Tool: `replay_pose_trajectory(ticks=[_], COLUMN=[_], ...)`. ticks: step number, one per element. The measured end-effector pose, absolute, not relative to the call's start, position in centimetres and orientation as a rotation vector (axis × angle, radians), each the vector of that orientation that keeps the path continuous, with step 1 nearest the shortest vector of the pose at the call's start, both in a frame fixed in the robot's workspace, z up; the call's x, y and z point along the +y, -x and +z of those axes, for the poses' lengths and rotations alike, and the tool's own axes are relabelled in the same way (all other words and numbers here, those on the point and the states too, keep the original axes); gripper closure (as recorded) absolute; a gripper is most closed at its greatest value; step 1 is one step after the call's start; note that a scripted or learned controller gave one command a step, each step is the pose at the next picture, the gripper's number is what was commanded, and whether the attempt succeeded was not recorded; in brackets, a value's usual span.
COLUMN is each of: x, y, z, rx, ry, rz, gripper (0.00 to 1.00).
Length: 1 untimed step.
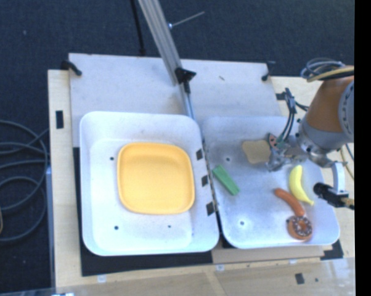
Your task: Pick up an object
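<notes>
Over right bin (235, 227) | my gripper (275, 163) is hovering beside the tan piece (254, 151) (near banana (298, 184)) — finger state: cannot tell.

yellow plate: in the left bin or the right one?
Left bin. The square yellow plastic plate lies flat inside the left white bin, its whole outline within the rim.

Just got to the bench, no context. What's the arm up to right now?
The grey KUKA arm's gripper is low in the right white bin, beside the tan flat piece. Nothing visibly sits between its fingers, so no pick is confirmed. A yellow banana, orange sausage, brown donut and green block lie loose there. The left white bin holds a yellow square plate.
</notes>
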<state>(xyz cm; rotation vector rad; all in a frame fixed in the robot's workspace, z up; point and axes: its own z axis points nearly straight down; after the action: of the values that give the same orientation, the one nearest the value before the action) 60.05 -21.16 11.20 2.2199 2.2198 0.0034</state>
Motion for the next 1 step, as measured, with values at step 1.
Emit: replay_pose_trajectory(ticks=[1], x=[-21.28], y=[-60.86], z=[15.76], rx=[2.218], ry=[-2.219], rz=[0.004], gripper=[1.0])
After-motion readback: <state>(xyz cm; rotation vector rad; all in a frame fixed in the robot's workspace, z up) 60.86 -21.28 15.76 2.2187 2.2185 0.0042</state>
